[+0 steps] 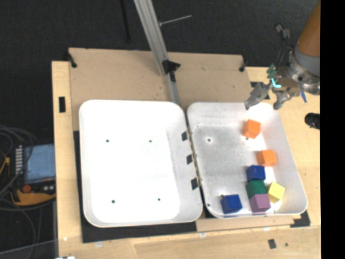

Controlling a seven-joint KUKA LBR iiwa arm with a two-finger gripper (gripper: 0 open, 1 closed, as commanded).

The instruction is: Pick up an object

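Observation:
My gripper [267, 97] hangs open above the far edge of the right bin [215, 161], with nothing between its two fingers. An orange block [251, 128] lies in that bin just below the gripper. Further down the bin's right side sit a second orange block [267, 157], a blue block [256, 172], a green block [256, 188], a yellow block [276, 191] and a purple block [260, 202]. Another blue block [230, 203] rests near the bin's front wall.
The left bin [132, 161] sits beside the right one, joined by a hinge strip. A slanted metal pole [154, 36] rises behind the bins. Cables and a blue device [36, 163] lie off the bench at left.

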